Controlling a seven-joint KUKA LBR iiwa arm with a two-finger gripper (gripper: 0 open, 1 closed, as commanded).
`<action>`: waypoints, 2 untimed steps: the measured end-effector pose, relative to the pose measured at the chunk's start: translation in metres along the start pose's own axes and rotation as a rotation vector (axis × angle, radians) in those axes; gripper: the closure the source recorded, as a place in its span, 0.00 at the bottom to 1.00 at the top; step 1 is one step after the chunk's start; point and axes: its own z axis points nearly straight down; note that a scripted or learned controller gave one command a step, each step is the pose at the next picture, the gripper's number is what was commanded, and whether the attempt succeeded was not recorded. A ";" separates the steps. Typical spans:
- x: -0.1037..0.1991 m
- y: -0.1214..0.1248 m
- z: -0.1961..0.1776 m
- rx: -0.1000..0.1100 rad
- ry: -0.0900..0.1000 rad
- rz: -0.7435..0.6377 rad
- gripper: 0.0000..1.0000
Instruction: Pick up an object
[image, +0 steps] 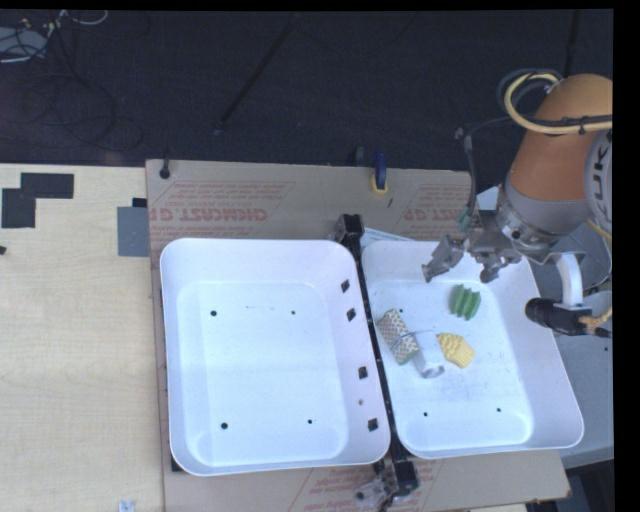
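The approach step is judged in hand: the gripper (464, 263), spread wide and holding nothing, hangs over the right bin (545, 420). A green object (465, 301) lies just toward 6 o'clock; descent onto it is called for.

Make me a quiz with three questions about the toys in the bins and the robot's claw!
1. Where are the toys?
A. left bin
B. right bin
C. on the wooden bench

2. What colour is the toy nearest the claw?
A. green
B. red
C. blue

3. What is the claw doing?
A. open above the bin, holding nothing
B. squeezing the yellow toy
C. resting in the left bin

Answers:
1 B: all lie in the right bin.
2 A: the green toy sits just below the claw.
3 A: its fingers are spread with nothing between them; the yellow toy lies apart.
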 end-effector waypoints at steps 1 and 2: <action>0.011 -0.073 0.102 0.015 0.003 0.002 0.00; -0.073 -0.049 0.024 -0.009 -0.007 0.006 0.00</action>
